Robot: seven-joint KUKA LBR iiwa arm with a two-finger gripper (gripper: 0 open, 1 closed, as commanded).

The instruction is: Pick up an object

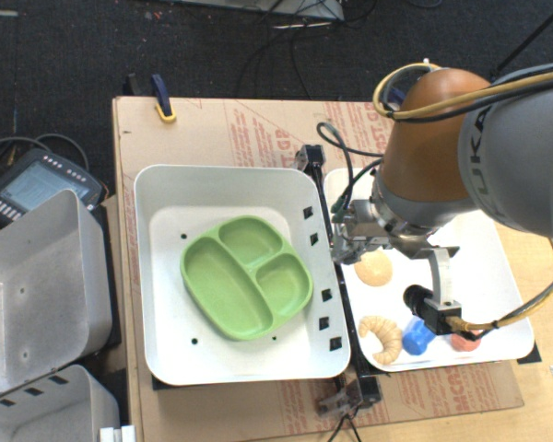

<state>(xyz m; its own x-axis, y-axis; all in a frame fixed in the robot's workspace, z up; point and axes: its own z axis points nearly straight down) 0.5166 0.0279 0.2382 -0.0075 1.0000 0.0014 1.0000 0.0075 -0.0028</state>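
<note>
Several small objects lie in the right bin [507,274]: a pale beige rounded piece [373,269], a tan curled croissant-like piece [380,336], a blue block [417,339] and a red-orange piece [464,342]. My gripper [352,236] hangs over the right bin's left side, just above and left of the beige piece, under the arm's orange band [433,136]. The wrist body hides most of it. I see nothing held in it.
The left bin [157,201] holds a green divided plate [247,276]. A black fitting [426,304] with cables sits by the blue block. The bulky arm covers the right bin's far half. A grey metal box [37,284] stands left of the bench.
</note>
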